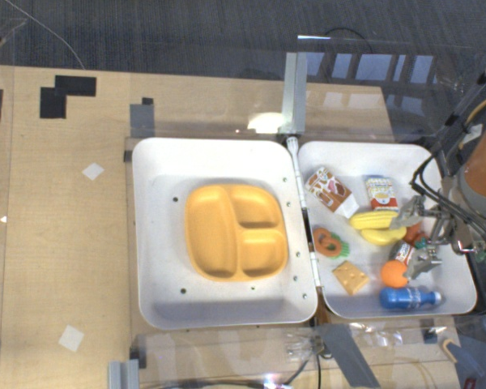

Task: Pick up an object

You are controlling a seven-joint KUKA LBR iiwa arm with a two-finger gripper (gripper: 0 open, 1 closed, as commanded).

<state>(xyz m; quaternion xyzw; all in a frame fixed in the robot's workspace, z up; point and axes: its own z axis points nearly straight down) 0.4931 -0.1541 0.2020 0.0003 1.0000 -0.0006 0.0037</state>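
Single fixed overhead camera, slanted down on both bins (227, 156).

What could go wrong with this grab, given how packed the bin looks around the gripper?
1. The gripper sits low among a tight cluster: the banana, the orange ball and a small red-and-white item. It may clamp two things or knock one aside.
2. The blue bottle lies on its side near the right bin's front wall and could roll if nudged.
3. Round toys like the ball could slip out of a two-finger pinch.
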